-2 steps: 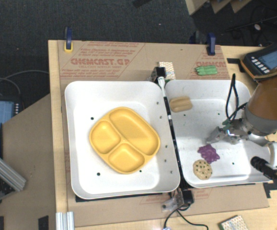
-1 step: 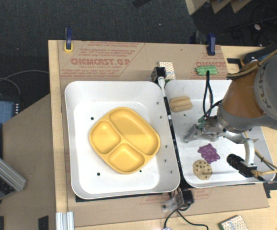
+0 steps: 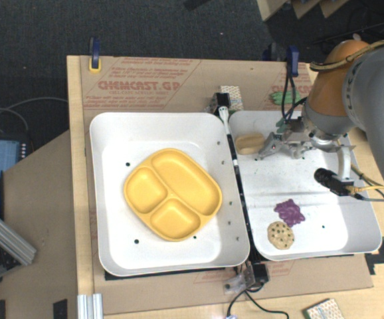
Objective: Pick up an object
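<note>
The tan object (image 3: 249, 143) lies in the right bin's (image 3: 361, 241) far-left corner; the gripper (image 3: 266, 149) sits beside it, jaw state indiscernible.

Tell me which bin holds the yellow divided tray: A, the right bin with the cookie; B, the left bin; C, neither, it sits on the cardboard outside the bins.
B: the yellow divided tray lies inside the left bin, while the cookie and the purple piece lie in the right bin.
</note>
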